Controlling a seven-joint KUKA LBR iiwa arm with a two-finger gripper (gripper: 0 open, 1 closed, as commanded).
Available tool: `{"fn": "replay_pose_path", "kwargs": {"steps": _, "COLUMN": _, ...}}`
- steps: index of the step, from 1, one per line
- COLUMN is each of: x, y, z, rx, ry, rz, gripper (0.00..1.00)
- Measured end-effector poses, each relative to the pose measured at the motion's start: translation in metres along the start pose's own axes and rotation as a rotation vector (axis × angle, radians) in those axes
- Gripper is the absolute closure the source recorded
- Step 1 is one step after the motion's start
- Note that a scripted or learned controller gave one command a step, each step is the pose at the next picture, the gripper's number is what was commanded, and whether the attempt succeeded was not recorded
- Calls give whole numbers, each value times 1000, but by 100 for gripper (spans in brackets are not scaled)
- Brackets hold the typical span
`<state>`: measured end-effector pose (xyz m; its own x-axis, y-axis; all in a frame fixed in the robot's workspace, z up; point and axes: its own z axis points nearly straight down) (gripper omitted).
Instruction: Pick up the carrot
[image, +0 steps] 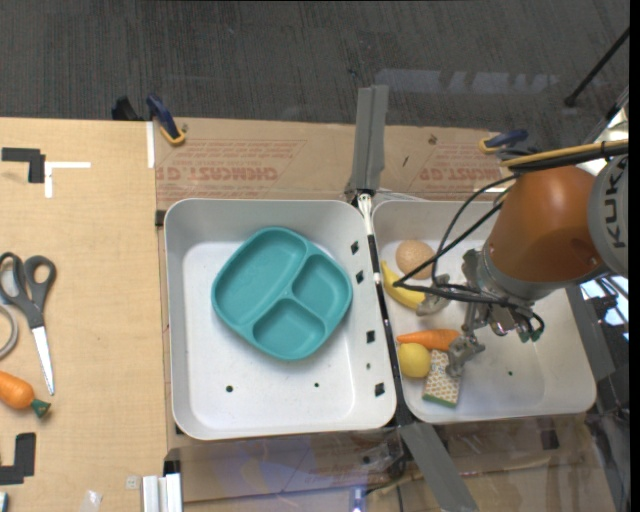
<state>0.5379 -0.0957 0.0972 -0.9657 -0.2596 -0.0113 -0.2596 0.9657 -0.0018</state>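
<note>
While the gripper (463, 352) hangs low over the right bin (560, 395), we see its tip just beside the carrot (428, 339), above a sponge (442, 383). We cannot tell how wide its fingers are or if they hold anything. That carrot lies near the bin's left wall, between a banana (398, 288) and a lemon (413, 361). An egg (414, 256) sits near the back. A teal plate (283, 292) lies in the left bin (190, 330).

Left bin (180, 330): you see a teal divided plate (283, 292) lying in it.
Right bin (560, 395): you see a banana (402, 290), an egg (413, 257), a lemon (413, 361) and a sponge (441, 384).
Bench, left: scissors (30, 310) and a second orange toy vegetable (17, 391).
</note>
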Motion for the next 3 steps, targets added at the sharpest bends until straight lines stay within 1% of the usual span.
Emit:
{"fn": "replay_pose_path", "kwargs": {"steps": 1, "x": 8, "y": 5, "z": -1, "rx": 3, "ry": -3, "rz": -10, "gripper": 0}}
{"fn": "replay_pose_path", "kwargs": {"steps": 2, "x": 10, "y": 9, "z": -1, "rx": 2, "ry": -4, "rz": -220, "gripper": 0}}
{"fn": "replay_pose_path", "kwargs": {"steps": 3, "x": -90, "y": -31, "z": 4, "rx": -3, "ry": 5, "rz": -343, "gripper": 0}}
